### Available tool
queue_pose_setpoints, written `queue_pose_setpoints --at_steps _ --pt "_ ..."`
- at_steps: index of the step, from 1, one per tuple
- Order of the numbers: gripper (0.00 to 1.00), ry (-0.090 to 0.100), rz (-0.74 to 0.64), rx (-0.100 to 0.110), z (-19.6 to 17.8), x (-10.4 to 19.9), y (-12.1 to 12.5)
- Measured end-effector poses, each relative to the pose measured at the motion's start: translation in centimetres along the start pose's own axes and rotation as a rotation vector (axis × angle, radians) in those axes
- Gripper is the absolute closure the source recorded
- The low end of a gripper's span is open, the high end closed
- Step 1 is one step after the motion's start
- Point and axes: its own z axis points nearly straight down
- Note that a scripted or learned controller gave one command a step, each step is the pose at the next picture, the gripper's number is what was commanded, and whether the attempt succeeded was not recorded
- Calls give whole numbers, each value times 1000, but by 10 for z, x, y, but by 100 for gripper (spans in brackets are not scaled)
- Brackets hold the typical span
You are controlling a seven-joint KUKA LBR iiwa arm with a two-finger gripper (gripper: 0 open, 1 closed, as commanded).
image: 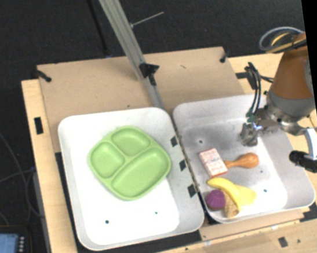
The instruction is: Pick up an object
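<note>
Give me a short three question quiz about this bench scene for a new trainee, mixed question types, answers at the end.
1. True or false: the green plate lies in the left bin.
2. Multiple choice: what touches the banana in the right bin? A) purple ball B) blue cup C) red spoon
3. Fill in: the small pink box lies beside an orange ____ toy.

Key
1. True.
2. A, the purple ball.
3. Pear-shaped; that pear-shaped toy sits below the gripper in the picture.

Green divided plate (130, 162) in left bin (84, 221), right bin (296, 191) with pink box (212, 161), wooden spoon (242, 162), banana (233, 191), purple ball (216, 200), gripper (249, 133) above
</note>
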Motion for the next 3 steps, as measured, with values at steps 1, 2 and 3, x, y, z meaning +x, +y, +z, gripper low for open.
queue_pose_setpoints --at_steps 1,2,3 --pt "100 -1 0 -2 -59 -3 -7" --pt "100 0 -2 0 -91 -5 -6" --pt "100 3 -7 4 -87 53 6"
